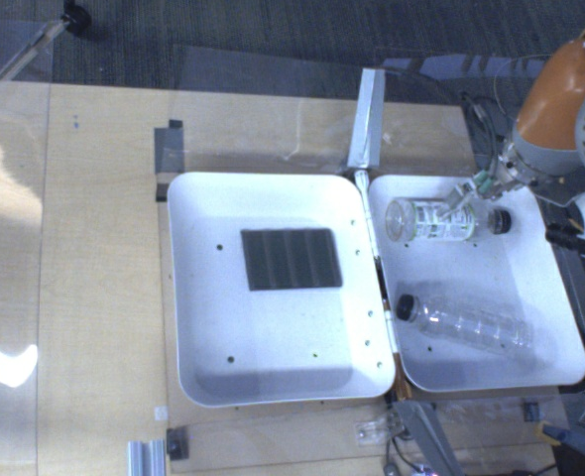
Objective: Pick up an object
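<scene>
Two shallow white bins are seen side by side on a pale wooden bench (94,266). The left bin (203,355) holds a dark ribbed rectangular pad (291,259), lying flat near the bin's centre. The right bin (560,355) holds two clear plastic bottles.

The first, a short clear bottle (429,219) with a printed label, is found on its side in the far part of the right bin, its wide base turned toward the divider between the bins. A small dark cap or round object (499,222) is noted just beside its neck end; whether it is attached cannot be told.

The second, a longer clear ribbed bottle (466,324) with a black cap, is laid on its side in the near part of the same bin, cap toward the divider, well apart from the first.

The arm is seen at the upper right, its orange band (555,92) above the far right corner of the right bin. The gripper (483,184) is positioned low at the neck end of the short bottle, close to or touching it. How far the gripper is spread cannot be told, and no object is visibly held.

A grey metal bar (367,117) is recorded standing behind the junction of the bins.
</scene>
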Available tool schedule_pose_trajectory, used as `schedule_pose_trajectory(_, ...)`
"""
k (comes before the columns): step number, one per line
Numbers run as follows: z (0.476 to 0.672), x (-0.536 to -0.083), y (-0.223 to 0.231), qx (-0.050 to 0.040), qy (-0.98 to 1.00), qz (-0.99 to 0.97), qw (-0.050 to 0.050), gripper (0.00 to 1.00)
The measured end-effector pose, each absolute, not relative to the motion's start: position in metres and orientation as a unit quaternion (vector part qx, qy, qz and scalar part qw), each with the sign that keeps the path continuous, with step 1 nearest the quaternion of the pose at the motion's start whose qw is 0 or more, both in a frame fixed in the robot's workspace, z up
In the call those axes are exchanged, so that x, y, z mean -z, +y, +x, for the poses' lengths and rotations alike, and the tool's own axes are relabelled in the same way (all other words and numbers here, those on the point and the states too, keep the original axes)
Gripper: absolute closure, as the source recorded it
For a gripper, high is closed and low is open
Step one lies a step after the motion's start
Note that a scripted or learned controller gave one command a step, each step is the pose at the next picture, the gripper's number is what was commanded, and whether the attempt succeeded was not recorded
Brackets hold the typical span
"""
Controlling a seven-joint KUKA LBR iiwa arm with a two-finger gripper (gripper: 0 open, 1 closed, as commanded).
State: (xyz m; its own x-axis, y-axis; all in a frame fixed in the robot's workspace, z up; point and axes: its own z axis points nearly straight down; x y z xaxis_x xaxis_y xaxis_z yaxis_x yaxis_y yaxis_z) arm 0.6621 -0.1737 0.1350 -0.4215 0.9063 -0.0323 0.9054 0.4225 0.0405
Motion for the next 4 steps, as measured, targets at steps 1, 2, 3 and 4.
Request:
schedule_pose_trajectory(1,0.662,-0.135,-0.173,-0.0079,0.852,0.523,0.025,0.00)
schedule_pose_trajectory(2,0.672,-0.133,-0.196,-0.0120,0.862,0.507,0.010,0.00)
schedule_pose_trajectory(3,0.672,-0.176,-0.200,-0.0020,0.837,0.547,0.006,0.00)
schedule_pose_trajectory(4,0.676,-0.146,-0.205,-0.0039,0.861,0.508,0.014,0.00)
